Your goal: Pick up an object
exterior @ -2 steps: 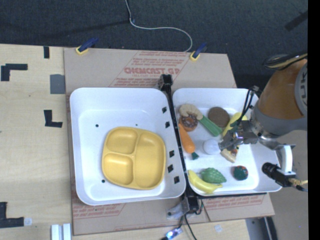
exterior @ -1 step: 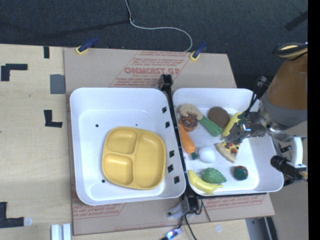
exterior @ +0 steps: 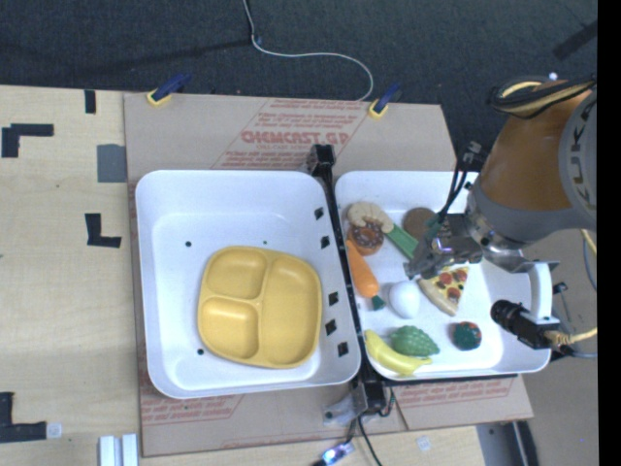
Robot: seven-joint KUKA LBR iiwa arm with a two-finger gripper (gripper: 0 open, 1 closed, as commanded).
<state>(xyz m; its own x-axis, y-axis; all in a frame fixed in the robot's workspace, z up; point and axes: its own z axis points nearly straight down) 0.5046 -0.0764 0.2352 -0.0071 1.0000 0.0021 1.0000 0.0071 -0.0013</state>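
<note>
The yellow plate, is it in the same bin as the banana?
No, the yellow plate lies in the left bin; the banana is in the right bin.

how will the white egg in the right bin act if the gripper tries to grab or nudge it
The egg looks round and smooth, so it would probably roll when nudged and could slip out of a two-finger pinch. It looks like toy food, so likely light and stiff. The carrot and pizza slice beside it may stop a roll.

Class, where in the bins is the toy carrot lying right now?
The carrot lies in the right bin, along its left wall, just below the donut and left of the white egg.
</note>
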